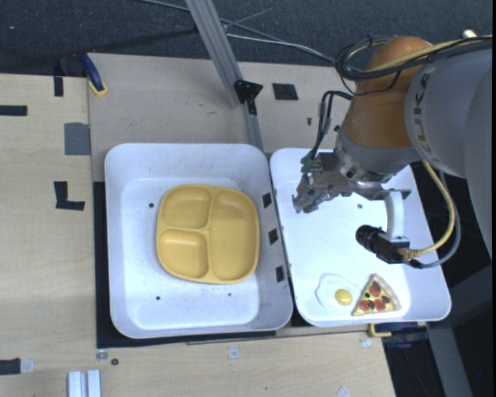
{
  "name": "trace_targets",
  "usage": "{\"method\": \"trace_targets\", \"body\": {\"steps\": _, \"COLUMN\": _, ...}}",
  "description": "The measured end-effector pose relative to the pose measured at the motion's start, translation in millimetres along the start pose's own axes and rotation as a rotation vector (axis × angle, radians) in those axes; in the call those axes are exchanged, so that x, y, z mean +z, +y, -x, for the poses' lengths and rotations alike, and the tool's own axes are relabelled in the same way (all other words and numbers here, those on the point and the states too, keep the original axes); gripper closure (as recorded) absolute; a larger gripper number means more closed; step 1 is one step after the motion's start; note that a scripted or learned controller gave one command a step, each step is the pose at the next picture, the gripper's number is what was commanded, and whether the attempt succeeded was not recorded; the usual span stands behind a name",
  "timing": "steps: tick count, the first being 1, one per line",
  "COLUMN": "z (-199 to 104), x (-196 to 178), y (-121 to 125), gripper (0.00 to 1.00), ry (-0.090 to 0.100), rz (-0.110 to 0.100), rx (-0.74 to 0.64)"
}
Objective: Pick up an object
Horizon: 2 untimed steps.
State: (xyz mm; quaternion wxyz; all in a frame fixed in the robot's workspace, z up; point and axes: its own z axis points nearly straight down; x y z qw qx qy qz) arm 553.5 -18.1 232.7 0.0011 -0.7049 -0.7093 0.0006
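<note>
A small white-and-yellow fried-egg toy (336,293) and a triangular pizza-slice toy (375,297) lie side by side at the near edge of the right white bin (314,246), untouched. A yellow three-compartment plate (207,232) sits in the left white bin (132,222). The pincer (307,198) hangs over the right bin's far part, well apart from the toys; whether it is spread cannot be told. No pick is made yet.

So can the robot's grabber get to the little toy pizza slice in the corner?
Probably yes. The gripper hangs over the same right bin, and bare white floor lies between it and the triangular toy pizza slice, though a fried egg toy sits close beside it.
</note>
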Motion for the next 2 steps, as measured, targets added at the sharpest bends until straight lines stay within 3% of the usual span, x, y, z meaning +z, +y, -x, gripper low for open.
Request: {"method": "trace_targets", "body": {"steps": 2, "z": -89.1, "x": 12.2, "y": 37.7, "gripper": 1.0, "ry": 0.0, "rz": 0.001, "rx": 0.001}}
